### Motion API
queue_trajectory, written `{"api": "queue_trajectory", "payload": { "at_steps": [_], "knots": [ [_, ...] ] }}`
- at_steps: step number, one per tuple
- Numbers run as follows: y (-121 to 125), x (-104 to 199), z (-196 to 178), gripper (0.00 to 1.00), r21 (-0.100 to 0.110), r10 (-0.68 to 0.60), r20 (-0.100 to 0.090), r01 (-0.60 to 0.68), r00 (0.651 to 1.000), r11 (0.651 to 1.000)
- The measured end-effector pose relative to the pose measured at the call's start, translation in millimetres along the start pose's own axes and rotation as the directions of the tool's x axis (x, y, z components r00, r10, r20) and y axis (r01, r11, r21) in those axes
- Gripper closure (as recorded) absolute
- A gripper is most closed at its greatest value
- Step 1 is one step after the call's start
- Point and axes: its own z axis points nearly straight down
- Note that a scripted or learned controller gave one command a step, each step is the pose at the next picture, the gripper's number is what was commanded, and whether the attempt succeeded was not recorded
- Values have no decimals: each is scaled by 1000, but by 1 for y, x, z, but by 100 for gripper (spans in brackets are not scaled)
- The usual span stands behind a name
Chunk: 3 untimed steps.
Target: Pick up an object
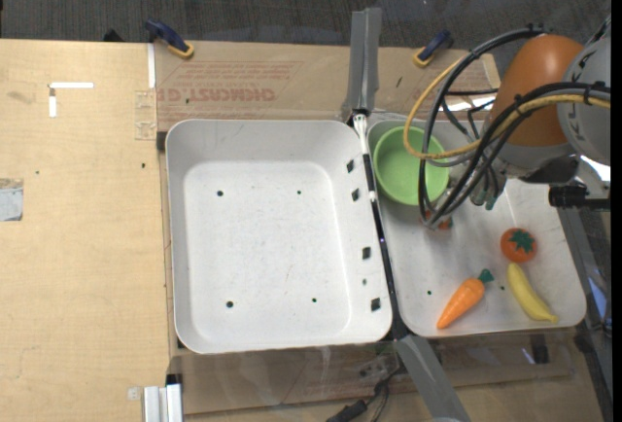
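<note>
A carrot point(461, 301), banana point(531, 294) and tomato point(519, 245) are lying at the lower right of the right bin point(418, 308). The gripper point(442, 216) is hanging beside a green bowl point(403, 167); cables are hiding its fingers' spread.

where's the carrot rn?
The carrot lies in the right bin, near its front edge, just left of the banana and below the tomato.

A: Could you make out the gripper point(442, 216)?
B: No, cables point(457, 133) hid it. The arm point(554, 89) above it was cut off by the right edge.
A: And the bowl point(398, 167) beside it?
B: Its right side lay behind those cables.
</note>
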Motion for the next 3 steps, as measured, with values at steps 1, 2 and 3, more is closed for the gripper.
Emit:
{"api": "queue_trajectory", "payload": {
  "at_steps": [1,2,3],
  "knots": [
    [-74,102,2,0,-15,-34,-9,34,999,999],
    [-147,55,3,0,-12,270,-11,-270,963,963],
    [-38,49,1,0,-15,116,-8,-116,993,993]
  ]
}}
